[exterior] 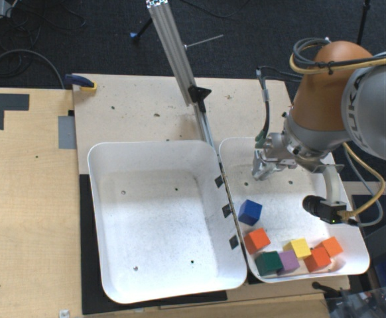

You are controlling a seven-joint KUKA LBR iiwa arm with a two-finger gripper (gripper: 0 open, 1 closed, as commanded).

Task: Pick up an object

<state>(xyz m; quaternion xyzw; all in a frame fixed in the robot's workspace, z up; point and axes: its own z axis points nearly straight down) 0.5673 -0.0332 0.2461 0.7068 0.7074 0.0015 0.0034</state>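
The blue cube [249,212] sits alone in the right bin [352,260], below and slightly left of the pincer [267,168], well apart from it. Further off toward the near rim cluster the orange cube [257,239], green cube [268,263], purple cube [288,260] and yellow cube [300,247]. The approach appears to be in hand; next the pincer must shift over the cube and descend. Whether its jaws stand apart is too small to tell.
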